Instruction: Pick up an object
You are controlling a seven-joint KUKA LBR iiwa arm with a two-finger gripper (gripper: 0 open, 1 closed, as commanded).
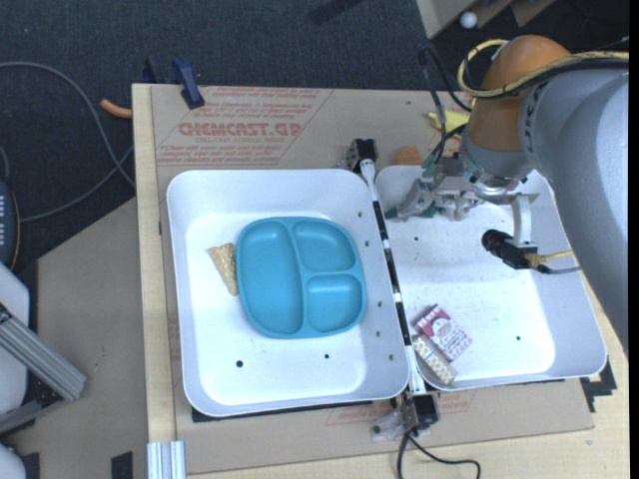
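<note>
My gripper (427, 204) hangs low over the far left corner of the right bin (559, 352), close to the bin's left wall. A small red and white patterned packet (439, 339) lies in the near left corner of that bin, well in front of the gripper. In the left bin (190, 297) rests a blue divided plate (300, 275), with a tan flat piece (224, 261) tucked against its left edge. I see nothing between the gripper and the bin floor that it holds.
The grey arm (589, 178) covers the right bin's far right side. A small orange-tan item (407, 155) lies on the bench behind the right bin. A blue clamp (187, 83) sits at the board's far left corner.
</note>
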